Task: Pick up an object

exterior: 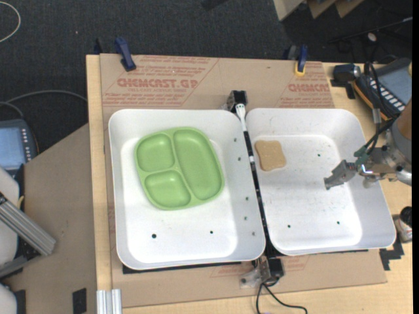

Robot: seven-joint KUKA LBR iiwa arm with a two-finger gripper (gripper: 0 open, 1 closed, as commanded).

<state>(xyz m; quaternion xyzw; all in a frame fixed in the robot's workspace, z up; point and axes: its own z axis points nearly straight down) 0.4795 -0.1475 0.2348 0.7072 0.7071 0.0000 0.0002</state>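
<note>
Listing from the left: a grey screened device [12, 148] at the picture's left edge, on the dark floor, with a silver metal rail [26, 227] below it; a brown board [196, 77] printed in red lettering, held at its far edge by a blue clamp [124, 53] on the left and a second blue-and-yellow clamp [300, 59] on the right; the left white bin [131, 241], shallow, resting on the board; within it a green divided plate [179, 168] of three compartments, lying flat in the far-left part of the bin and slightly turned; the two bins touching along their inner walls, with a black strip [251, 169] running along the join; the right white bin [314, 234], its floor speckled with small dark marks; within it a tan square pad [270, 155], flat, near the far-left corner and just beside the join; the gripper [339, 175] over the right half of the right bin, well apart from the tan pad, reaching in from the right with nothing between its fingers; whether those fingers are spread or closed cannot be told from this view; the grey wrist [386, 165] behind it at the bin's right wall.
</note>
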